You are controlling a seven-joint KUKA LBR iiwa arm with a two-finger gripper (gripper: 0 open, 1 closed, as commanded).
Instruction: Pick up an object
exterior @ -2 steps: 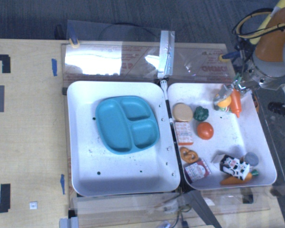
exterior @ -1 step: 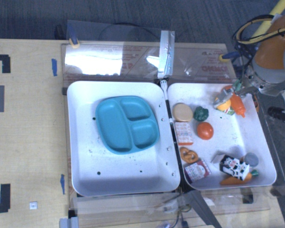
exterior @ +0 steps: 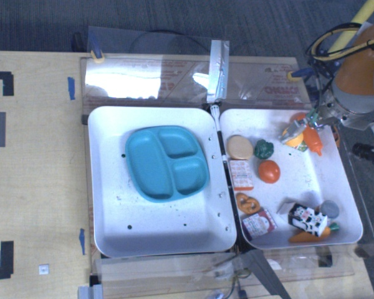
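The right bin (exterior: 346,192) holds several small items. Among them are a tan round bun (exterior: 240,146), a green broccoli piece (exterior: 263,148), a red tomato (exterior: 269,171), a white and red packet (exterior: 240,174) and a pretzel (exterior: 246,202). A black and white cow toy (exterior: 308,217) lies near the front. My gripper (exterior: 313,120) hangs at the bin's back right corner, right over a yellow and silver wrapper (exterior: 293,135) and an orange carrot (exterior: 313,142). Nothing shows lifted off the bin floor.
A blue divided plate (exterior: 168,162) lies in the left bin (exterior: 106,217). A second packet (exterior: 258,223), a grey disc (exterior: 329,209) and an orange piece (exterior: 306,235) sit at the right bin's front. Clear plastic sheeting (exterior: 174,80) stands behind both bins.
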